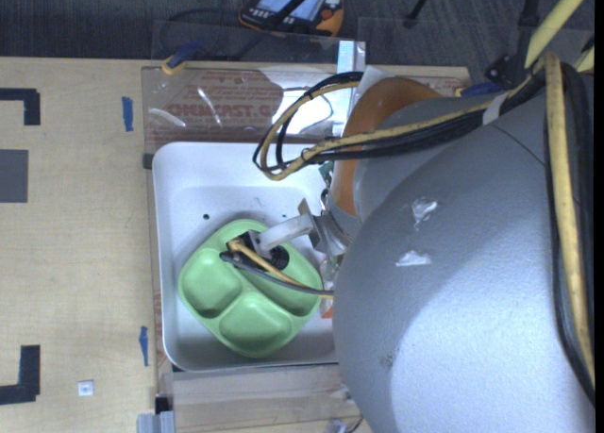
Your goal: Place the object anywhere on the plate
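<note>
Overhead view of the placing station. The arm, grey with an orange band, enters from the right and fills most of that side because its upper links lie close to the camera; cables loop clear of its wrist so that they can follow the reach. The counter, pale wood with blue tape marks and black corner marks, carries the bin, whose shallow white walls keep loose things within reach. A clear sheet stands behind the bin. The plate, green and divided into three compartments, lies in the near half of the bin, tilted slightly towards its near wall, and serves as the target. The wrist hangs over the plate's far right compartment, a position that fits either a release or a search there. The jaws lie beneath the wrist hardware: how far they stand apart, and whether they have hold of anything, cannot be told. Where the object lies cannot be told either; the plate's left and near compartments look bare, so placement is judged unconfirmed. A handheld pendant rests on the floor beyond the counter.
</note>
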Robot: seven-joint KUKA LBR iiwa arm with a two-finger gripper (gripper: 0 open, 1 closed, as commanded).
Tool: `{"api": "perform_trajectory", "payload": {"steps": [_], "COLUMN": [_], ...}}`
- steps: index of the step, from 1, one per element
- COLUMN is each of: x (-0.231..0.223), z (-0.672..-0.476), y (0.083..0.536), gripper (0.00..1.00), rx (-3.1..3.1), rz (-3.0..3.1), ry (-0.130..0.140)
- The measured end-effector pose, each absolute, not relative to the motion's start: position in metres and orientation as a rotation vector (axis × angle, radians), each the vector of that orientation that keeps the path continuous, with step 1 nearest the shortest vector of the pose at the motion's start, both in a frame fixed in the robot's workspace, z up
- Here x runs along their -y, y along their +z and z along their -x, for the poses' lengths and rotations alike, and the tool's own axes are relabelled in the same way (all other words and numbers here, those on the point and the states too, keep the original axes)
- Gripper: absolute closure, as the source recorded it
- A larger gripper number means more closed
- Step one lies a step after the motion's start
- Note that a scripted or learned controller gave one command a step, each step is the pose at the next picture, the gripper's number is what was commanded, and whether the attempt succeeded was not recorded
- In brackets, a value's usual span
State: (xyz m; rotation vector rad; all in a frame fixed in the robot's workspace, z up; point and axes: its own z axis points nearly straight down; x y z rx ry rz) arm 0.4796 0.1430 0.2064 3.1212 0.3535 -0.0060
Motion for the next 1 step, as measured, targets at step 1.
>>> {"api": "perform_trajectory", "payload": {"steps": [1], "x": [-0.1424], "z": [-0.4797], "y": [0.2063], "gripper": [0.0], "rx": [-0.352], "rz": [-3.121], "ry": [-0.006]}}
